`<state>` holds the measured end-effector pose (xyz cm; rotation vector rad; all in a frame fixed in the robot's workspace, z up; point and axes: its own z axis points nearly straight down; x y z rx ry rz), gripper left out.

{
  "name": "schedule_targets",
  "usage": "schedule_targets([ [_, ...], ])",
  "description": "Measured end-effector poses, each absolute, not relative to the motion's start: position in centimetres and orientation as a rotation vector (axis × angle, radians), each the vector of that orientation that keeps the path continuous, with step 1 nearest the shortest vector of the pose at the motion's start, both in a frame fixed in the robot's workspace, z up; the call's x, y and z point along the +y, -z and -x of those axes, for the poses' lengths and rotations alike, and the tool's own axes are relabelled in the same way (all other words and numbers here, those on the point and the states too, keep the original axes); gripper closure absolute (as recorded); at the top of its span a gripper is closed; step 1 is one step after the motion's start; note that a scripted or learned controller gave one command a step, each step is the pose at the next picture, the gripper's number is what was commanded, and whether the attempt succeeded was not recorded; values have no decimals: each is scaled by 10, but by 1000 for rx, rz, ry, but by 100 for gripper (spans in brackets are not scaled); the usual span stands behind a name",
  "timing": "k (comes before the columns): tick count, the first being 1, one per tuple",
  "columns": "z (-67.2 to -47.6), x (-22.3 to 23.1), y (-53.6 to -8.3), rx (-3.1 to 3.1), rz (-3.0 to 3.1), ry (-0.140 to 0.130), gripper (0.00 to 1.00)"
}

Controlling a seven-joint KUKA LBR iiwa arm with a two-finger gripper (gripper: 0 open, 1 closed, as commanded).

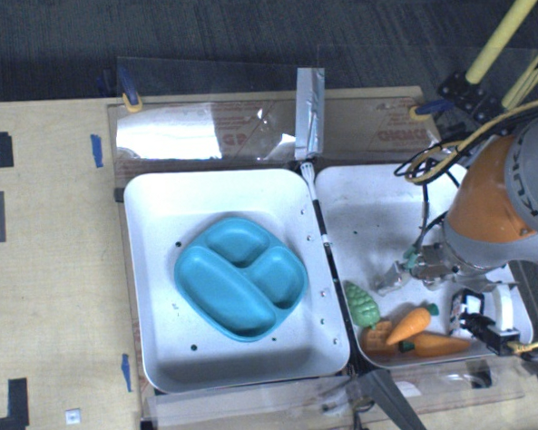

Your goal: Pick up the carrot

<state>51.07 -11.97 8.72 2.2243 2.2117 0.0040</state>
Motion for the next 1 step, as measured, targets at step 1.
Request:
schedule_targets([
  [1, -480, -102, -101, 2236, -2198, 3, 0],
])
